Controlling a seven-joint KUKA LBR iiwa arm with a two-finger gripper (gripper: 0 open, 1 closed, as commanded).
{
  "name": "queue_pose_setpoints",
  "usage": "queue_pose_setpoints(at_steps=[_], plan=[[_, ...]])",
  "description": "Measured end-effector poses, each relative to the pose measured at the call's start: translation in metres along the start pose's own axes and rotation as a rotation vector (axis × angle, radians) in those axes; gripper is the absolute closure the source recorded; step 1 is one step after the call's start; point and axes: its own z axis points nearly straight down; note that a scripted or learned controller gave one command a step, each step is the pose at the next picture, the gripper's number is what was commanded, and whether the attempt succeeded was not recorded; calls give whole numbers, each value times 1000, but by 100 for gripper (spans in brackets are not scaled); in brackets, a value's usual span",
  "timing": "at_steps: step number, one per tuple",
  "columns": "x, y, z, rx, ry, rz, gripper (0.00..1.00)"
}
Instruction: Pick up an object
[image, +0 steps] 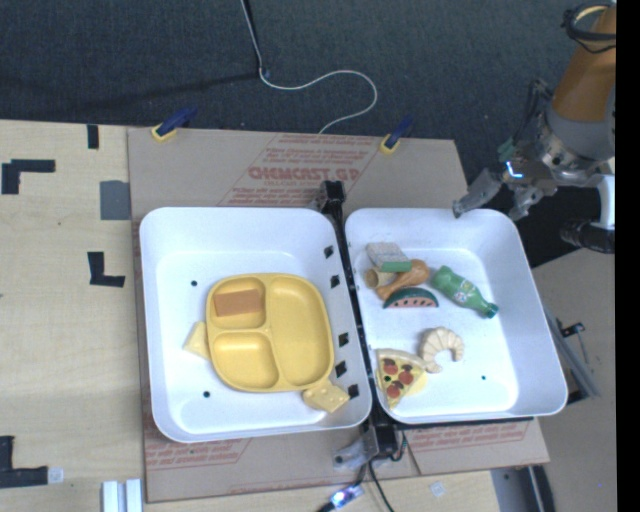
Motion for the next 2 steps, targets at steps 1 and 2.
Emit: queue_pose_setpoints(at_steps=[1,2], plan=[[1,2,-10,-13,-2,-3,0],[-1,8,52,-9,-3,-5,0]])
